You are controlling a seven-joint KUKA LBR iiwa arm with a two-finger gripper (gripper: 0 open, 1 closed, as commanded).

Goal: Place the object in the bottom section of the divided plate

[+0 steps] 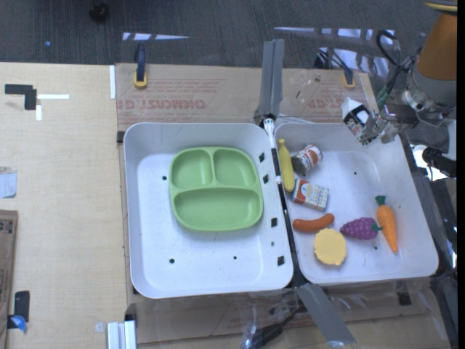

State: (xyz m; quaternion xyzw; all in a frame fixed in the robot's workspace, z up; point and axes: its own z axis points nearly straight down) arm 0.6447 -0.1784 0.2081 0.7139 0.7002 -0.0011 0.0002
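Begin at the near edge. The left bin (145, 267) has bare floor between its near rim and the green divided plate (216, 187). The right bin (407, 260) has bare floor along its near rim and in its near right corner.

1. Nearest in the right bin lies a yellow disc (330, 247). Just beyond it are a sausage (313, 224), purple grapes (360, 228) and a carrot (387, 225). The grapes and carrot are close together.
2. A small carton (310, 194) lies farther back, just beyond the sausage.
3. The plate sits mid-floor in the left bin, clear of all four walls. Its wide bottom section (218, 208) faces the near rim, with nothing in it.
4. A banana (285, 166) lies along the right bin's left wall. A can (307, 158) lies just beside it.
5. Open floor remains across the right bin's centre and far right.

At the right bin's far right corner you see the gripper (374, 131), above the rim. You cannot tell whether it is released or clenched. A small white-and-dark item (354, 115) shows at its tip; whether it is grasped cannot be told.
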